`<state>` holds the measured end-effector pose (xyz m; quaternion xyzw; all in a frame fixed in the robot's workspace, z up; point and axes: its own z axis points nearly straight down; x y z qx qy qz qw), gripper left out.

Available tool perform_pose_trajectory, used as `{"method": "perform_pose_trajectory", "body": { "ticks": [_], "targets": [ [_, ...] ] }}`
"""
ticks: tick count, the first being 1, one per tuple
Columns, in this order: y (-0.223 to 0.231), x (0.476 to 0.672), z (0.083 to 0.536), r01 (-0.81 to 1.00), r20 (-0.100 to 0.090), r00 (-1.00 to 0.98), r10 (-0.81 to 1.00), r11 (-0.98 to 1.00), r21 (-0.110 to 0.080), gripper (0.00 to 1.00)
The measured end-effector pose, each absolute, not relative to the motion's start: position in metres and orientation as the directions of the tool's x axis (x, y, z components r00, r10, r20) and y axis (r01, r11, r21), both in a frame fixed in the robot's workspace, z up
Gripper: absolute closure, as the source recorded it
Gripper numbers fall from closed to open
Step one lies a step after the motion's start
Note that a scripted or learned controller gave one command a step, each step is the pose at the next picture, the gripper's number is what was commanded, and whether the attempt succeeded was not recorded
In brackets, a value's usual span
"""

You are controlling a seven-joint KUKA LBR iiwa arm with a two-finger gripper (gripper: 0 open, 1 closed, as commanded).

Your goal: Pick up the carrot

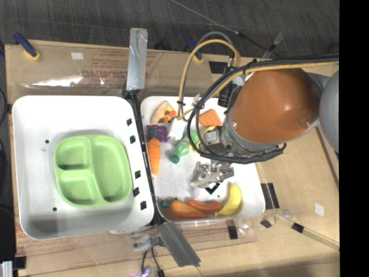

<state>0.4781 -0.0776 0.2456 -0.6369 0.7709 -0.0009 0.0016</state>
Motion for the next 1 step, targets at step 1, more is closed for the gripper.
{"method": "perform_pose_trajectory", "body": {
  "ticks": [1],
  "targets": [
    [-0.0032, 0.4777, 0.2855, -0.998, -0.001, -0.061, -0.998, 0.061, -0.004, 1.00]
  ]
}}
